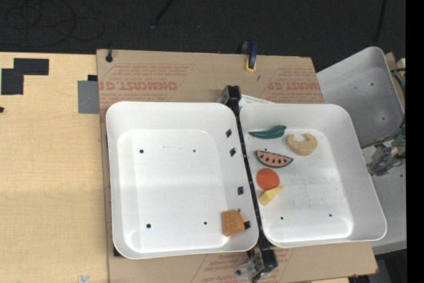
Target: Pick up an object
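Observation:
The right bin [344, 209] holds several toy foods near its left wall. A green pepper [266, 132] lies at the top, with a beige curved bread piece [301, 143] to its right. Below them are a watermelon slice [273, 158], a red tomato [267, 177] and a yellow cheese wedge [269, 195] that touches the tomato's lower edge. A brown block [232, 223] rests in the left bin [165, 175], in its front right corner against the wall.
Both bins sit on a cardboard sheet [165, 79] on the wooden bench [46, 169]. Black clips [232, 95] join the bins along their shared wall. A blue and yellow clamp [250, 57] stands at the back. A grey metal plate [361, 86] and cables [387, 156] lie at the right.

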Available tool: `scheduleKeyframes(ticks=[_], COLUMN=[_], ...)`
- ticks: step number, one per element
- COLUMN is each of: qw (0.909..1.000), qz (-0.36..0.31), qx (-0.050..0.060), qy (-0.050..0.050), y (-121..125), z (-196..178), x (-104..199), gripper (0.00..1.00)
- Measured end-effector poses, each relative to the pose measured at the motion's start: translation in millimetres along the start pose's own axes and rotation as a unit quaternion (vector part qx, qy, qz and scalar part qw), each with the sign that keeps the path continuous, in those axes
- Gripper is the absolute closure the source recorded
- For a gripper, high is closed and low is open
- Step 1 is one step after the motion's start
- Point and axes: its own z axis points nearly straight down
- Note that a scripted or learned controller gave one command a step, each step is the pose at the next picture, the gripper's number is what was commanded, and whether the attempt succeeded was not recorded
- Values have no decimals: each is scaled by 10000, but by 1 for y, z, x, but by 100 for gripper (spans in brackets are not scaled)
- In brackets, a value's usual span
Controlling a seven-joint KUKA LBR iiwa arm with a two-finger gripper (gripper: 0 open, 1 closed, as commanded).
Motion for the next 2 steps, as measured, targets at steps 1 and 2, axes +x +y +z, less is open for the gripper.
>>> scheduleKeyframes(ticks=[1, 2], qw=[9998, 10000], qz=[-3, -5], qx=[-168, 1], qy=[-72, -1], y=[-2, 0], z=[-242, -10], x=[-1, 29], gripper=[100, 100])
